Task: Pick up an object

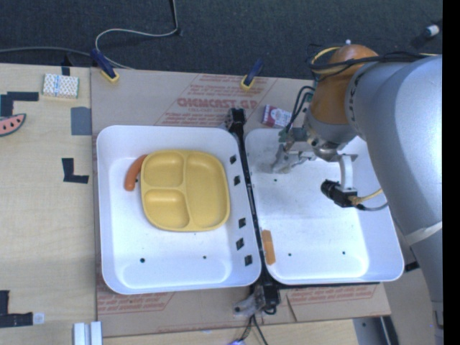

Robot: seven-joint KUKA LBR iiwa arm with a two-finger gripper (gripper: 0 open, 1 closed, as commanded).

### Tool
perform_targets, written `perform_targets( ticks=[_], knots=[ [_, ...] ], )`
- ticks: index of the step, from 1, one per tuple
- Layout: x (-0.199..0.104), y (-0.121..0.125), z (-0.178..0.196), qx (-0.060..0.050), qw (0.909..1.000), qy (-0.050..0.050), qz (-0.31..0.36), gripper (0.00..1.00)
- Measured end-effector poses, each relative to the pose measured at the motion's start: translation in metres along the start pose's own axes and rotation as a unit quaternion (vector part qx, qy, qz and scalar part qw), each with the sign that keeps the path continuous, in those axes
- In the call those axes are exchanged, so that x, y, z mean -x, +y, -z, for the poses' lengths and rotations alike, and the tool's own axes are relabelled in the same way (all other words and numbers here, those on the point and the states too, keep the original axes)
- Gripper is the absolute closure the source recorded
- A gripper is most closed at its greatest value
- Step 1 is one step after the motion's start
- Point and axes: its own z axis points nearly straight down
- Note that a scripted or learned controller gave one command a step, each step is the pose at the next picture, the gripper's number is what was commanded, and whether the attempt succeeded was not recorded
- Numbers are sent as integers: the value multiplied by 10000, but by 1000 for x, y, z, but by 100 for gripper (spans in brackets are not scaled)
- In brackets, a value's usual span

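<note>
Jaws: I cannot tell how they stand; the metal tips blur against the white floor.
Gripper: low over the far part of the right bin, near its left wall, with nothing visibly between its tips.
Arm: grey, with an orange band just right of and above the gripper; it comes in from the right and covers that bin's right side.
Small packet: just beyond the gripper, outside the bin, lying on the cardboard.
Orange piece: well nearer the camera than the gripper and slightly left, lying against the right bin's left wall by the divide.
Black clips: left of the gripper, along the seam between the bins.
Left bin: beside the right bin, left of the gripper.
Yellow tray: well left of the gripper, three compartments, flat in the left bin.
Carrot: orange, furthest left, touching the tray's left edge.
Yellow clamps: beyond the gripper, on the cardboard's far edge.
</note>
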Motion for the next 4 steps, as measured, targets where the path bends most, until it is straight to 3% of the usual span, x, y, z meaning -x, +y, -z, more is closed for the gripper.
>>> perform_targets(
  ticks=[1,2,4],
  knots=[
    [0,0,9,-10,10000,-1,4,100],
    [-1,-38,-10,1,10000,6,-14,100],
    [-2,-39,9,-11,10000,18,-8,100]
  ],
)
